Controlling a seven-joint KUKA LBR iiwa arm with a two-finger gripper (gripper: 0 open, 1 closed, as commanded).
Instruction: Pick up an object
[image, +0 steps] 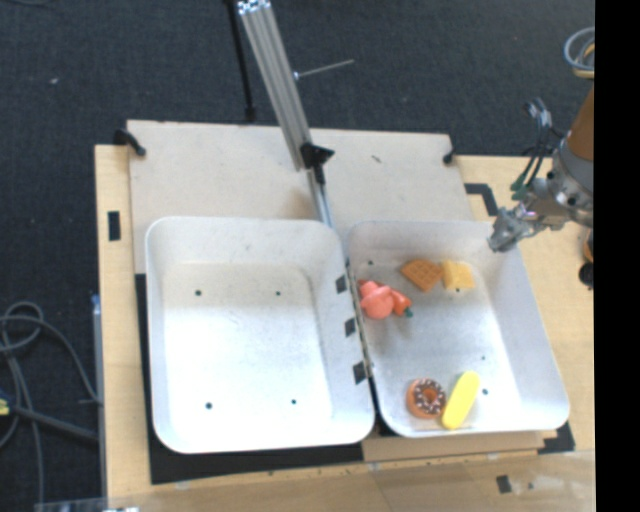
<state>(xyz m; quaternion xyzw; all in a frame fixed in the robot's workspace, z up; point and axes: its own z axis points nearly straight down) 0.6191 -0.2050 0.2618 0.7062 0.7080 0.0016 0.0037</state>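
Objects for picking all lie in the right bin (520, 330): a pink toy (380, 300) against the dividing wall, a waffle-like brown piece (422, 273) touching a yellow block (458, 275) near the far side, and a chocolate doughnut (426, 398) just beside a yellow banana-like piece (461, 399) at the near edge. The left bin (250, 330) holds nothing to pick. The gripper (503, 237) hangs over the right bin's far right rim, nothing between its parts; jaw state cannot be determined. Recommendation: target the pink toy, which stands apart from the others; descend centred over it, clear of the wall. The paired items risk a double contact.
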